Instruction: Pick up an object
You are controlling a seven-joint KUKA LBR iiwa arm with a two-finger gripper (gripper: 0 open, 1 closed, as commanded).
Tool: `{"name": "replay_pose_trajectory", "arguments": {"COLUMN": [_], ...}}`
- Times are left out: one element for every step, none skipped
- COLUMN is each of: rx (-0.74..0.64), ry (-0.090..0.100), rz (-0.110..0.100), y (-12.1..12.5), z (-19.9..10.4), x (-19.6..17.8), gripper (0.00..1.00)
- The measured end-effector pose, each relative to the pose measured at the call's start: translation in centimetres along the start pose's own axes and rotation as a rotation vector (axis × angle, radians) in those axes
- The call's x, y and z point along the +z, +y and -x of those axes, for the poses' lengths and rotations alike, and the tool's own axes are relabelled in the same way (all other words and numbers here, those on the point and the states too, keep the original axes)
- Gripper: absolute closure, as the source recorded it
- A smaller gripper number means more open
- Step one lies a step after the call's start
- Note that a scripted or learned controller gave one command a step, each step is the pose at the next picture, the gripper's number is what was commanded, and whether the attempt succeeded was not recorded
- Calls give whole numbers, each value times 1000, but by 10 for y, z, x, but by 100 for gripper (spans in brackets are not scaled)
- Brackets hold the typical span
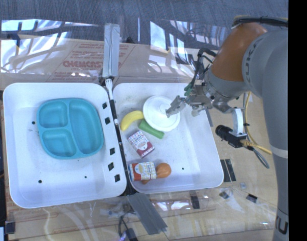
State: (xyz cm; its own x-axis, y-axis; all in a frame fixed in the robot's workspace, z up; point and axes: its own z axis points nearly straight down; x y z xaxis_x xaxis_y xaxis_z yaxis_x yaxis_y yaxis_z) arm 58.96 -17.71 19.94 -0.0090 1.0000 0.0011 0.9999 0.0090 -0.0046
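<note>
Grey arm point(254, 49) entering right bin point(203, 154), blue divided tray point(70, 127) centred in left bin point(18, 149), white round plate point(156, 115) near right bin's far edge, claw point(174, 108) over plate, finger state indiscernible, banana point(131, 118) touching plate's left side.

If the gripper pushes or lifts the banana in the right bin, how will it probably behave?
The banana is curved and looks smooth, so a push would probably make it pivot or slide rather than roll. It looks like a light plastic toy, likely stiff and easy to lift. It lies close to the white plate and green piece, so a push may move those too.
</note>
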Motion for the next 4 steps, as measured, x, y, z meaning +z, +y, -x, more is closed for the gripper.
{"name": "replay_pose_trajectory", "arguments": {"rx": [-45,-47,-48,-54], "ry": [-3,-4,-5,-1], "rz": [12,14,14,11], "y": [-11,-10,-10,-20], "z": [-43,-42,-42,5], "x": [101,90,90,102], "gripper": [0,100,0,0]}}
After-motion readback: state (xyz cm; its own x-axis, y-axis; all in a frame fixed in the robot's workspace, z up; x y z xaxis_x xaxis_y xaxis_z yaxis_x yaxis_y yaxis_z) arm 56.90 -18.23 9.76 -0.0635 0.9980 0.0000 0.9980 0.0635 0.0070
